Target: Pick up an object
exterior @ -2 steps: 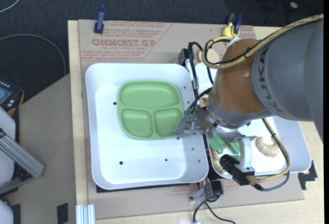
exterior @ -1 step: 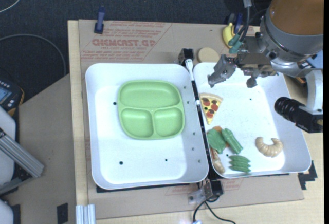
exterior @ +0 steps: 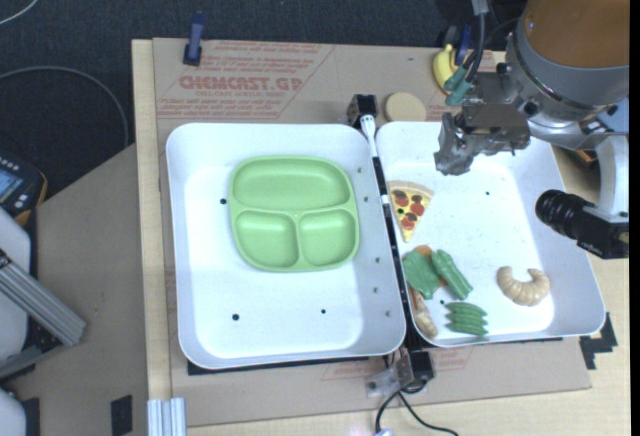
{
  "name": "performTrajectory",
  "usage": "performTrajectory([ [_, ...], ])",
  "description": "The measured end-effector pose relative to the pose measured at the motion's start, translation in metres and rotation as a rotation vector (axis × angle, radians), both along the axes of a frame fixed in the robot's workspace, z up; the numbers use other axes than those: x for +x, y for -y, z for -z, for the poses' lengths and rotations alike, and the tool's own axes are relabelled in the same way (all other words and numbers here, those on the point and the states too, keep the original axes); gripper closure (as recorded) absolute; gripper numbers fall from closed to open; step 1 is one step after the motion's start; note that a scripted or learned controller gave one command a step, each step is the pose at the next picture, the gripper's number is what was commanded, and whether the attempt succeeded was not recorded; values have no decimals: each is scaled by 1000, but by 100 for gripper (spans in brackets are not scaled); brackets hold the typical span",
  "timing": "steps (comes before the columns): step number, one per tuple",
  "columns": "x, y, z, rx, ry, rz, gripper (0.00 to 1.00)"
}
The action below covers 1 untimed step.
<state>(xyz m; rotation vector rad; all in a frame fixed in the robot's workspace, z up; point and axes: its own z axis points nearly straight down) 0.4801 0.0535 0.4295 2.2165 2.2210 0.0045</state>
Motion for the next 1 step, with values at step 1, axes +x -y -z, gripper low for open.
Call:
performTrajectory([
  [1, -1, -35, -14, 1, 0, -2, 100],
])
